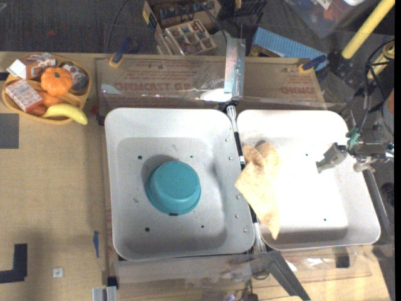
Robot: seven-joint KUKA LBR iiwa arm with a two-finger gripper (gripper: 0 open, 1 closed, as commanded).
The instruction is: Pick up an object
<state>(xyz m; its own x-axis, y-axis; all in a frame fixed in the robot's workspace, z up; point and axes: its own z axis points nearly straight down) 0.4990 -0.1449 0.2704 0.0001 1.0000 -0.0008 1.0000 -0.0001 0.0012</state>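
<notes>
Start at the jaws (328,160), which you will find over the right part of the right bin (313,121), at the tip of the arm (369,148) coming in from the right edge. They are small and grey against the white, and you cannot tell how far apart they stand; nothing shows between them. Most of the arm is cut off by the frame.

To their left, well apart, you see a tan cloth (262,184) lying crumpled along the right bin's left side, its left corner draped over the rim where the 2 bins meet. Whether anything lies under its folds cannot be made out.

Further left, in the left bin (125,130), a teal bowl (174,187) sits upside down near the middle, well apart from the cloth.

On the surface (50,199) at the top left, a shallow basket (12,96) holds an orange pumpkin-like toy (56,81), a banana (66,112) at its lower rim, and small boxes too blurred for you to read. Beyond the bins, clutter on the floor is dim and hard to identify.
</notes>
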